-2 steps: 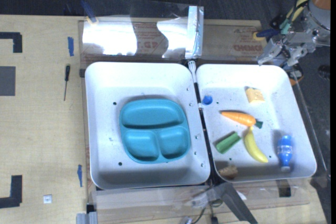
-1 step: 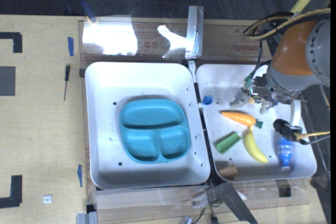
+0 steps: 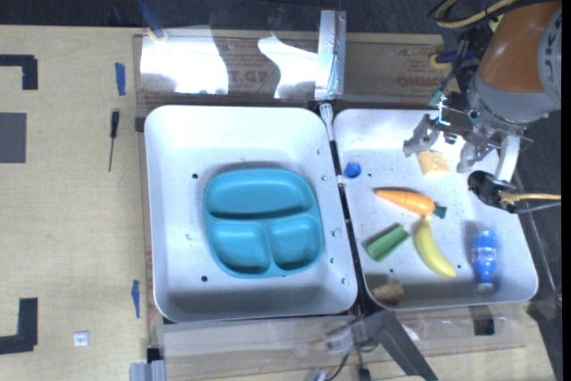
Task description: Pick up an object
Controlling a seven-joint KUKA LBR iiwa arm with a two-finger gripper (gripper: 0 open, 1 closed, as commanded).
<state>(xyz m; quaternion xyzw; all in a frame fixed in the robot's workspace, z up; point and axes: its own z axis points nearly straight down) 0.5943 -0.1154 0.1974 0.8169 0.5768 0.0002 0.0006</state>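
At far left, pale wooden tabletop point(image 3: 71, 192), bare apart from some black marks. Next, the left white bin point(image 3: 169, 138), carrying a blue divided tray point(image 3: 261, 220) near its middle. Past the shared rim, the right white bin point(image 3: 526, 281), crowded: a small blue cap point(image 3: 351, 170) near its left wall, a green piece point(image 3: 386, 242) and a brown scrap point(image 3: 388, 288) lower down, an orange carrot point(image 3: 406, 201) lying across the middle, a yellow banana point(image 3: 433, 250) just below the carrot, a tan block point(image 3: 434, 162) in the upper part of the bin, a blue bottle point(image 3: 484, 256) by the right wall. Over the tan block, the gripper point(image 3: 443, 151), open, fingers spread to either side of the block and nothing clamped between them; whether touching the block or hanging above it, impossible to tell from this angle. Likely target, then: the tan block. Plenty to go wrong from here. Closing too high would mean grabbing air; closing off-centre would likely tip or squirt the block sideways toward the carrot just below it. A finger landing on top of the block instead of beside it would press it into the bin floor and spoil the grasp. As for the block itself: small, pale tan, roughly squarish, partly hidden by the gripper's metalwork, lying flat on the speckled white floor, apart from the carrot and well apart from the bottle. Probably light and easy to shove.
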